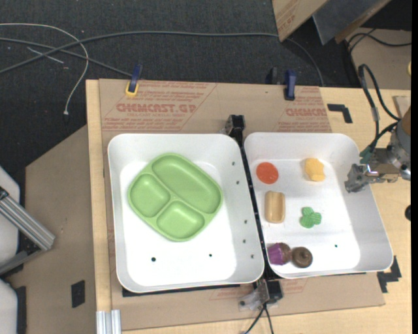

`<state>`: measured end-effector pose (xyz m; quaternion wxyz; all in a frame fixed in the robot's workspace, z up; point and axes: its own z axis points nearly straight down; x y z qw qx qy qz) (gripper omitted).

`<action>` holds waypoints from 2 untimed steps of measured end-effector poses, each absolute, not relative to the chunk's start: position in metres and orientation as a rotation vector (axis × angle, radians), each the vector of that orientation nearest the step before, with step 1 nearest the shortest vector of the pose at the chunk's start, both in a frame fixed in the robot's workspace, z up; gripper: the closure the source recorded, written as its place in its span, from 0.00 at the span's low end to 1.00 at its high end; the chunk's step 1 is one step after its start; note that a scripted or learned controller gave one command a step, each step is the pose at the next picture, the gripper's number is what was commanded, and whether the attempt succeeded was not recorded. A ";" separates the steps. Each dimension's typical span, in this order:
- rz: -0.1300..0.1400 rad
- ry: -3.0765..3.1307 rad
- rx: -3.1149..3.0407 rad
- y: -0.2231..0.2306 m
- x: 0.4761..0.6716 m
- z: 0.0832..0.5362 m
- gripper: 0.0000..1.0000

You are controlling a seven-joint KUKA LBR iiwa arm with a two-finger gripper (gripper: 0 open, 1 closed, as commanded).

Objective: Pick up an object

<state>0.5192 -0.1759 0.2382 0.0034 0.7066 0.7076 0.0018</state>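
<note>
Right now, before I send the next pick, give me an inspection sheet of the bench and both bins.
Surface: cardboard-covered bench bearing left bin and right bin.
Job's things: in the right bin, orange round piece, yellow piece, tan block, green piece, purple piece, brown piece.
Clutter: green divided plate in the left bin.
Grippers: tool at the right bin's right rim; holds nothing visible.
Cables: white cables on the dark floor; black cables at right.
Surroundings: blue clamps, cardboard box.
</note>
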 end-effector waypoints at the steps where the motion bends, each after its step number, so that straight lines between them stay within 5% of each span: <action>1: 0.003 2.232 2.215 -0.115 0.530 0.232 1.00; 2: 0.002 2.230 2.216 -0.065 0.547 0.221 1.00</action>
